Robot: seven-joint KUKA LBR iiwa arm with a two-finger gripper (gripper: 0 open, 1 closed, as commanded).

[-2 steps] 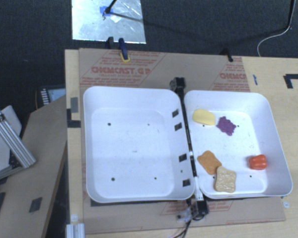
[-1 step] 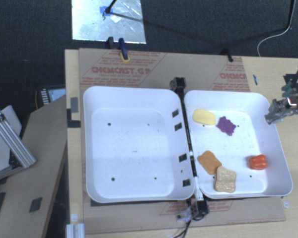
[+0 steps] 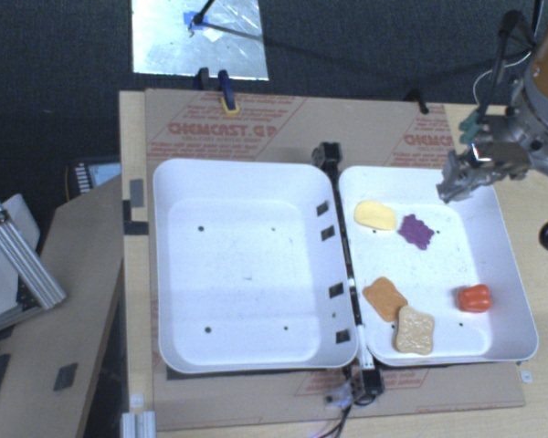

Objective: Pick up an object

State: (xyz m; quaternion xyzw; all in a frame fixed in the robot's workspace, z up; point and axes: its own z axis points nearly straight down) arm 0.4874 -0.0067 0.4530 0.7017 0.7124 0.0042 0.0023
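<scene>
Seen from above at a slant, two shallow white bins sit side by side on my worktop [image 3: 256, 121], which is covered by a brown cardboard sheet printed with red lettering. The left bin [image 3: 173, 245] fills the middle of the frame. The right bin [image 3: 511, 290] lies in the right half and holds five small objects.

My grey arm comes in from the upper right of the frame. My tool [image 3: 455, 187] hangs over the upper right corner of the right bin, close to its far rim. I cannot tell how far apart its tips are, and nothing is visibly held in it.

In the right bin, a pale yellow piece [image 3: 375, 215] lies in the upper left part. Just to its right is a purple piece [image 3: 416, 231] with a bumpy outline, the object nearest my tool. Lower down, near the divider between the bins, lies a flat orange piece [image 3: 384, 297]. Touching its lower right corner is a tan piece shaped like a slice of toast [image 3: 414, 330]. A red-orange piece that looks like a small pepper [image 3: 474, 298] sits apart toward the bin's right side.

At the top of the frame, beyond the worktop, a shiny silver sheet [image 3: 196, 26] lies on dark carpet.
</scene>
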